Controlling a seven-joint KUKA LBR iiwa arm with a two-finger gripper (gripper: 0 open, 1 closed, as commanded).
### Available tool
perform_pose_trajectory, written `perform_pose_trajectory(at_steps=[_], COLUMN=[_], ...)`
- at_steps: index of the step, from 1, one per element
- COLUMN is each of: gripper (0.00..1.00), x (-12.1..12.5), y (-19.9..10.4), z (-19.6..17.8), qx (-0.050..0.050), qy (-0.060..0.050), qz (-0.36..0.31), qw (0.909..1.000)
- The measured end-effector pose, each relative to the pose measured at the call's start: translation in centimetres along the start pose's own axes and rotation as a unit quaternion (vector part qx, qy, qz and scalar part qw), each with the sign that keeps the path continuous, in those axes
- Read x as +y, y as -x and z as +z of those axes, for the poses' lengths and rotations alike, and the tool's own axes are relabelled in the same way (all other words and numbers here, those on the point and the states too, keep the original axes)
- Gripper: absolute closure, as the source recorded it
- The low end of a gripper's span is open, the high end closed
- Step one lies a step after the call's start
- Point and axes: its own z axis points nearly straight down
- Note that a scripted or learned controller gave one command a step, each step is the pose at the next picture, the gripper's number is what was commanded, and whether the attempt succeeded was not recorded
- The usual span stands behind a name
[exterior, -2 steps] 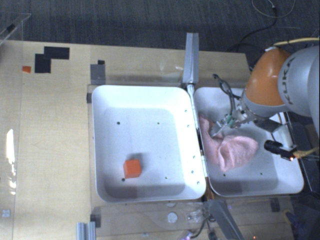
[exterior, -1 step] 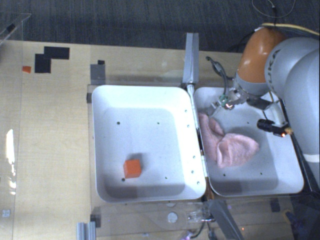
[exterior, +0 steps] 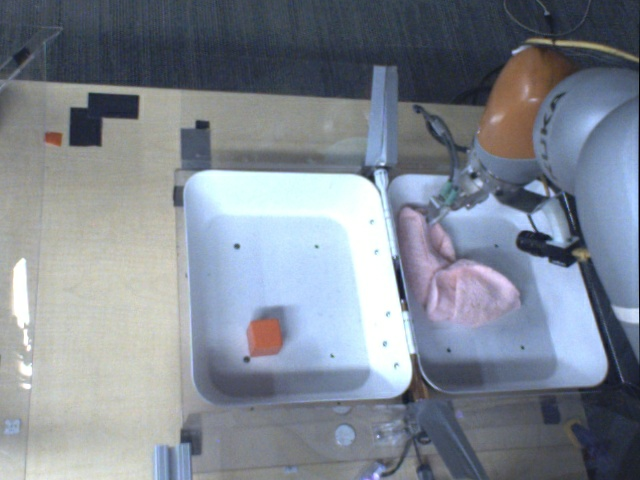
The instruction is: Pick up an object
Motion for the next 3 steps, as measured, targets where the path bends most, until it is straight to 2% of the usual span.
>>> perform_pose_trajectory(at_steps=[1,2,3], gripper=[0.0,0.0,0.0], x=[0.0,-5.7,-9.2], y=[-0.4,-0.3,-4.3], z=[0.2,-0.9,1.1], qx=[0.005,0.003,0.001], qy=[-0.003,-0.004,0.001], qz=[-0.001,0.049,-0.071], qw=[1.0,0.9988,0.9975])
